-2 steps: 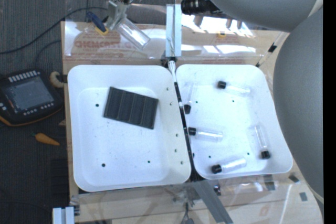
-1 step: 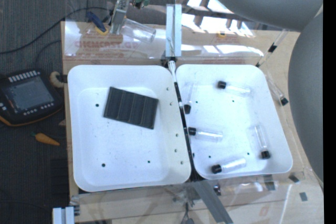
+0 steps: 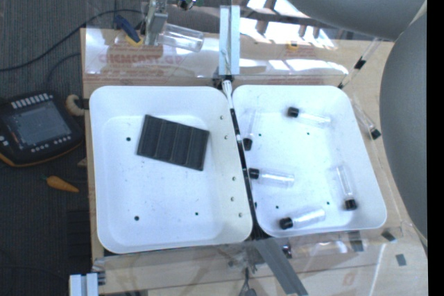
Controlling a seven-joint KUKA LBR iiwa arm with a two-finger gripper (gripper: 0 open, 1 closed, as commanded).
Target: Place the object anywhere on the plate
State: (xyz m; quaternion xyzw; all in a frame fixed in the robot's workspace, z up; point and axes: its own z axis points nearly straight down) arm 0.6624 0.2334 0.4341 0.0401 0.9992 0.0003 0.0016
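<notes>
The plate (image 3: 173,142) is a dark ribbed rectangle lying flat in the left bin (image 3: 111,218), toward its far side. My gripper (image 3: 155,25) hangs high beyond the left bin's far edge, at the upper left of the view. It is shut on one end of a clear plastic tube (image 3: 184,39), which sticks out to the right of the fingers and looks larger than the tubes lying in the bins, so it is raised off the bench. The gripper and tube are well behind the plate and slightly to its left.
The right bin (image 3: 361,211) holds several clear tubes with black caps, such as one (image 3: 307,116) at the back and one (image 3: 301,218) at the front. An upright metal post (image 3: 229,38) stands behind the divide between the bins. A teach pendant (image 3: 35,128) lies left of the bench.
</notes>
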